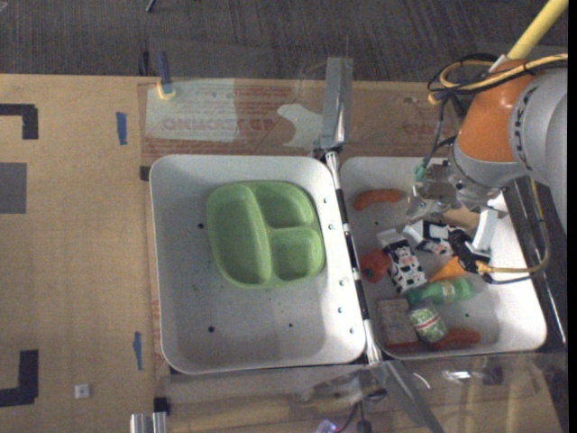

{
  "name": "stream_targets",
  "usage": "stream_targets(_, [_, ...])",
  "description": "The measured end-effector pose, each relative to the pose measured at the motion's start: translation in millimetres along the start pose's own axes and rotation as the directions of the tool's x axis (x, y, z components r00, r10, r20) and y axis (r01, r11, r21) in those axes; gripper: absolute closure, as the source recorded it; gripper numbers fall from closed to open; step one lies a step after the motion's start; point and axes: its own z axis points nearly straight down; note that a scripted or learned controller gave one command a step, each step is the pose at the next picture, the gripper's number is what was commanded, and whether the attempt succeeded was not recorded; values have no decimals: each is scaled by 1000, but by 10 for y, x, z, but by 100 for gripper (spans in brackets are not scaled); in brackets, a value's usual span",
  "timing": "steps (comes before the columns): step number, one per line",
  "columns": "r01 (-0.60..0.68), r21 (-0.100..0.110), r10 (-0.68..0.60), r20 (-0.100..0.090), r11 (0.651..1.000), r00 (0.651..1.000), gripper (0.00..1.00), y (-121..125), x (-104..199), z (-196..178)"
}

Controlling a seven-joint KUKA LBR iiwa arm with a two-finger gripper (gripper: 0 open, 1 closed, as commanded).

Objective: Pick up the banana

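A grey arm with an orange band (491,120) was seen reaching in from the right over the right-hand shallow white bin (527,318). Its two-finger gripper (431,207) was lowered among the clutter in the upper middle of that bin. Whether the gripper was wide, narrow or closed on anything could not be told, as its tip was lost against the items beneath it.

The banana could not be identified with certainty. A pale tan piece (462,216) was partly hidden under the wrist, just beside the gripper, and it could not be told whether this was the fruit.

Other things were scattered in the same bin. A long orange sausage-shaped item (379,198) was lying near the bin's upper left corner. A rounded red-orange item (373,265) was placed against the left wall. A black-and-white patterned carton (406,267) was lying just beside it. A green plastic bottle (442,291), a green can (429,324), a flat brown packet (394,314) and a long red item (453,338) were gathered toward the near edge.

In the left-hand shallow white bin (180,323), a light green divided plastic tray (264,233) was set in the upper middle, well apart from the gripper.
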Motion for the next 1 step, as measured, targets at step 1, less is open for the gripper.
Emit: stream_targets(1, [47,4,-47,2,999,999,100,305,689,-2294])
